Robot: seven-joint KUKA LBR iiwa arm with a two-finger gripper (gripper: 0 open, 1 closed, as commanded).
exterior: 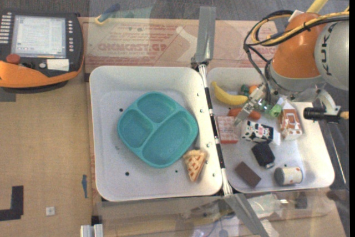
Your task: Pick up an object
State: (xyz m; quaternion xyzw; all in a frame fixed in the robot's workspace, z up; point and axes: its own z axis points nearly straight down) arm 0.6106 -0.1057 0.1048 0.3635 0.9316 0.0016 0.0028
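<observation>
The right bin holds a yellow banana, a pink packet, a black-and-white cow-print carton, a black block, a brown bar, a white can and a red-and-white carton. My gripper hangs low over the bin's upper middle, between the banana and the cow-print carton, just above the pink packet's right edge. A small red piece and a green piece lie close by it. I see nothing clearly held.
The left bin carries a teal divided plate and a toy pizza slice at its lower right. A teach pendant rests on the bench at far left. The arm's orange band and cables loom over the right bin's back.
</observation>
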